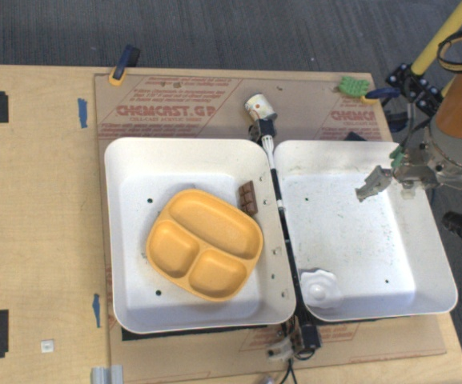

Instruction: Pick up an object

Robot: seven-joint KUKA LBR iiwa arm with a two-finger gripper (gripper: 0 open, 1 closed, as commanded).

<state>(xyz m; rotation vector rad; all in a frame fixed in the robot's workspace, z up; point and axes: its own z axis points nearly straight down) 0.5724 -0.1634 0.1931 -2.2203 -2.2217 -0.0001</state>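
Two shallow white plastic bins sit side by side on the wooden bench. Left bin [126, 174] holds two items: one yellow-orange plastic tray with three compartments [205, 244], lying flat near the middle, and one small dark brown rectangular block [248, 198] just beside the tray's upper right edge, close to the wall shared with the other bin. Right bin [423, 278] holds one item: a small white rounded plastic object [319, 286] in the near left corner, close to the wall. Its floor shows scattered dark specks.

The grey two-finger gripper [372, 185] hangs over the upper right part of the right bin, reaching in from the right, well apart from the white object. Nothing sits between its tips; whether the claw is released or clenched, I cannot tell.
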